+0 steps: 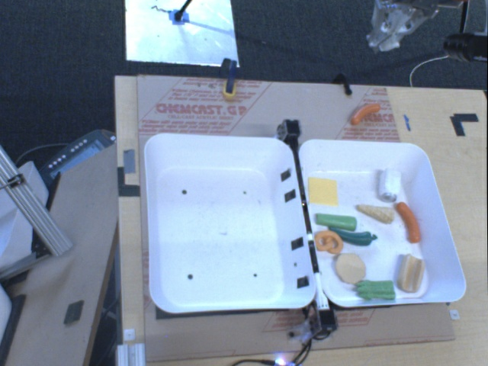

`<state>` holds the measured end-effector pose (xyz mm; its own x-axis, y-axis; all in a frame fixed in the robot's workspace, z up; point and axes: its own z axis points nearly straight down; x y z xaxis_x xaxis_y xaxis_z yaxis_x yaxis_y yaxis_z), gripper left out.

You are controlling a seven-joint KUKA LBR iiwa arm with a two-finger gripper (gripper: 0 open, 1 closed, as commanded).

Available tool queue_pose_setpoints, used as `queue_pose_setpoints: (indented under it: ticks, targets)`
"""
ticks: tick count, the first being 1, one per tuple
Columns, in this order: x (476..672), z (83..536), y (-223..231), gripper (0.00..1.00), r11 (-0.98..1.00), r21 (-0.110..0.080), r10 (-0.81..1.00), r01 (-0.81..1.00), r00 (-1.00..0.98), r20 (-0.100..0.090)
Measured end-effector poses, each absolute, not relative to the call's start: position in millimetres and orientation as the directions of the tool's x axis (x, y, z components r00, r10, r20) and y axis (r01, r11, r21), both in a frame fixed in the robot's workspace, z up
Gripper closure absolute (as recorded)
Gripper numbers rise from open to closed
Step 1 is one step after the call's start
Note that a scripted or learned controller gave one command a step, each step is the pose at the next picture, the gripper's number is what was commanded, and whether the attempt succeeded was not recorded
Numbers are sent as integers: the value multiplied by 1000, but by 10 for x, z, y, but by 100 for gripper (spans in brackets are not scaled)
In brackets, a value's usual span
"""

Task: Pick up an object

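Objects sit in the right bin (438,197), all loose, none gripped. Taking the yellow square (323,191) as the landmark: it lies flat near the divider (303,219), in the bin's upper left. White cylinder (390,184) is well to its right, near the far wall. Orange sausage (409,222) is just below and right of that cylinder. Pale wedge (377,213) is right of the square and slightly lower. Green pod (336,221) is directly below the square, dark green pepper (358,237) just past it. Orange ring (329,242) is below the pod, tan disc (350,268) lower again, green block (377,289) near the front wall, bread piece (409,273) toward the front right corner. Left bin (164,204) sits left of the divider. A second orange sausage (365,113) lies on the table (130,227), beyond the right bin. Jaws (387,29) hang far above and right of the square, off the table; can't tell whether they're spread or pressed together.
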<state>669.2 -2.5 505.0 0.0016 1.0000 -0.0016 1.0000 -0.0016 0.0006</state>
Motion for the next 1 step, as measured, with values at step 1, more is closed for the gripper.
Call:
queue_pose_setpoints:
  ticks: [1]
  targets:
    - [6679, 4245, 797, 100, 11, -5, 1000, 1000, -11, 2]
